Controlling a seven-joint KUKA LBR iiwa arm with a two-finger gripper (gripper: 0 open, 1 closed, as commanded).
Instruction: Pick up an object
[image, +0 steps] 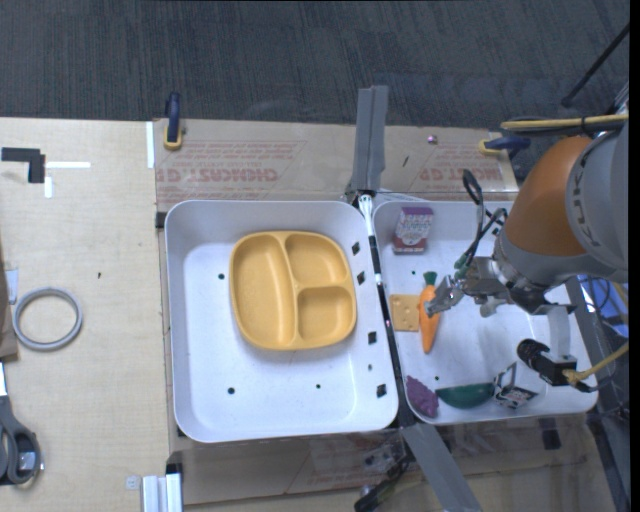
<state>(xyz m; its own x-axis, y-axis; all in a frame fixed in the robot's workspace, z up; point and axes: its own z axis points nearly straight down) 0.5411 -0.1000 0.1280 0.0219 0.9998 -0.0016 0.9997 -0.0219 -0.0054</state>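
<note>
In the right bin, an orange toy carrot with a green top lies beside a tan square cracker. My gripper sits low in this bin, right against the carrot's upper right side. The view is too small to tell whether it has hold of the carrot. A small purple and white box stands at the bin's far left corner. A purple grape bunch and a dark green piece lie along the near wall.
The left bin holds a yellow divided plate. A grey ring and scissors lie on the bench at far left. The arm's cables and black fittings hang over the right bin's near right part.
</note>
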